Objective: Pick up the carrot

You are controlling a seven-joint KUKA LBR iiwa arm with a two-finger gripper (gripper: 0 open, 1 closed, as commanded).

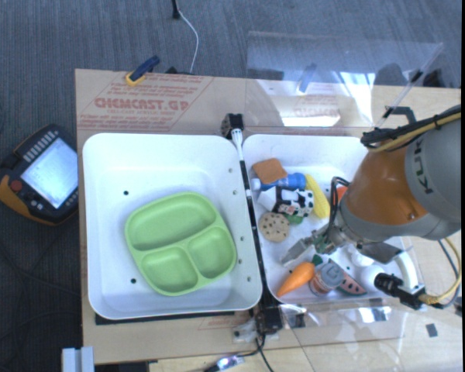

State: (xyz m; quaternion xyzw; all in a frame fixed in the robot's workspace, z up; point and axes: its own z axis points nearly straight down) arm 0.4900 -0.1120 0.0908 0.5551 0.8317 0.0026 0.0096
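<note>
The orange carrot (294, 278) lies at the front left of the right bin (325, 142), its tip pointing toward the divider. My gripper (310, 246) hangs just above and behind the carrot, close to it. It looks open, with nothing between its fingers. The grey arm with its orange band (380, 200) covers the right half of that bin.
A tin can (326, 278) and a watermelon slice (353, 287) sit right beside the carrot. Behind the gripper are a cookie (273, 225), a black-and-white cow toy (296, 201), a banana (316, 194), a blue item (294, 181) and brown toast (270, 170). The left bin (108, 169) holds a green divided plate (181, 242).
</note>
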